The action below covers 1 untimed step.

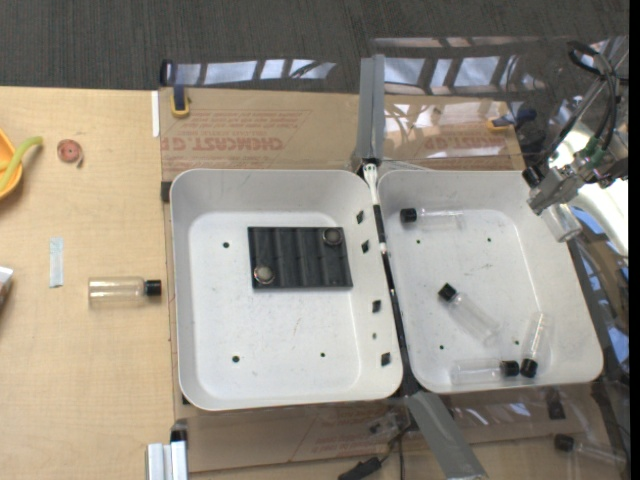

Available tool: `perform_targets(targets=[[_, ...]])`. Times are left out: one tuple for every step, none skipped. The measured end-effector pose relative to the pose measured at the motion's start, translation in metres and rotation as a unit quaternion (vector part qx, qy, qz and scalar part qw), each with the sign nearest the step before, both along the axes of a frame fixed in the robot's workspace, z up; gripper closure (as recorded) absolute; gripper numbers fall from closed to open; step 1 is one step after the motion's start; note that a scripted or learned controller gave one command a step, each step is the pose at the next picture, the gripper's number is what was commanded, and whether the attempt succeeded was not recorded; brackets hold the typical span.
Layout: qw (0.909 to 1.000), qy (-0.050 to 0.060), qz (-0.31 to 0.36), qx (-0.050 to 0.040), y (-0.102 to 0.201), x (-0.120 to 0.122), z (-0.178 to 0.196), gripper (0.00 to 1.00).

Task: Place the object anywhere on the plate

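A: Two white bins sit side by side on the bench; where's the plate?

B: Dark ridged plate [300,258], left bin [200,298]. Clear vials [470,308] lie in the right bin [560,368].

A: Handling?

B: Probably light, slick, prone to roll; take one mid-body. Gripper [548,196] hovers at the right rim; I can't tell its state.

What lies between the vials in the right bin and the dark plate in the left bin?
The raised rims where the two bins meet, with small black clips along them. The vials must go over that divide to reach the plate.
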<state>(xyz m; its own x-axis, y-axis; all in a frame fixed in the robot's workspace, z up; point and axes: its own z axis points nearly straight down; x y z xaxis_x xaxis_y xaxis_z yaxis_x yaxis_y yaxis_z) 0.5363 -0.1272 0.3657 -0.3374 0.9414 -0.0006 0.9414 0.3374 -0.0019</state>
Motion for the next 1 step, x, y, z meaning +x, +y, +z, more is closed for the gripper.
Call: perform_targets(targets=[[0.9991, 0.001, 0.042, 0.0006, 0.0309, -0.0588, -0.0955, 1.00]])
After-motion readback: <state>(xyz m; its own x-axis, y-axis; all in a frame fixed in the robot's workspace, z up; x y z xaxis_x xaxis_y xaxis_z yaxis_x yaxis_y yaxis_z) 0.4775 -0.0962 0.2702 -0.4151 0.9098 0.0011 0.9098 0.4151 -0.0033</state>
